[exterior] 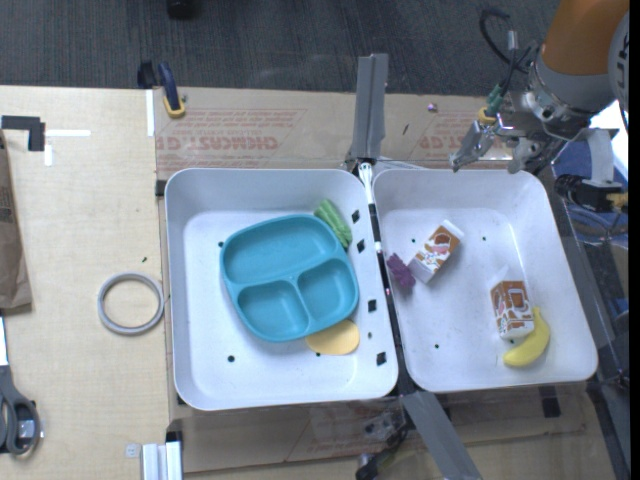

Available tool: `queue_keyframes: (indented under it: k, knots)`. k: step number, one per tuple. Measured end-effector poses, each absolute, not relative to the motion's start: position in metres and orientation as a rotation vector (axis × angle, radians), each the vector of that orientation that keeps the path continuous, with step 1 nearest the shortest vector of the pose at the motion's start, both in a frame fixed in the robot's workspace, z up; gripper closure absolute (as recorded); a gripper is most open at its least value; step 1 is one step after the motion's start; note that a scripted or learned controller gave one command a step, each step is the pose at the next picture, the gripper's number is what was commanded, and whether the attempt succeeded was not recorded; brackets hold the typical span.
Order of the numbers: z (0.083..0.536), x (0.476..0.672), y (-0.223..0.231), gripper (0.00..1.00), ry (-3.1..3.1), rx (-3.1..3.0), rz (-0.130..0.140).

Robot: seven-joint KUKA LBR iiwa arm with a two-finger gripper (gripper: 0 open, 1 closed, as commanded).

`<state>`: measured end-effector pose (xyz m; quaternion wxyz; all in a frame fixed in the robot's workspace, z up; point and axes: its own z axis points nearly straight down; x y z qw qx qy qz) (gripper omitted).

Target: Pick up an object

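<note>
The right bin [560, 268] holds a small white and orange carton [437, 251], a purple piece [402, 272] near its left wall, a second carton [511, 308] and a yellow banana [530, 344] touching it at the front right. In the left bin [190, 298] lies a blue divided plate [290, 278], with a green item [334, 222] at its back edge and a yellow piece [336, 340] half under its front edge. My gripper [497, 156] hangs over the back rim of the right bin, well apart from every object. It is open and holds nothing.
A grey divider bar [371, 108] runs back between the bins. Left of the bins, a grey tape ring [131, 302] and scissors [18, 418] lie on the wooden bench. Cables and blue hardware [590, 168] crowd the right side beside the arm.
</note>
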<state>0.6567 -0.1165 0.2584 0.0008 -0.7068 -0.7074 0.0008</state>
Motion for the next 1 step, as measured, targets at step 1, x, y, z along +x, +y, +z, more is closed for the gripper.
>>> queue_keyframes:
  k: [1]
  knots:
    - [0.1126, 0.6448, -0.0932, 0.00, -2.247, -2.194, 0.004]
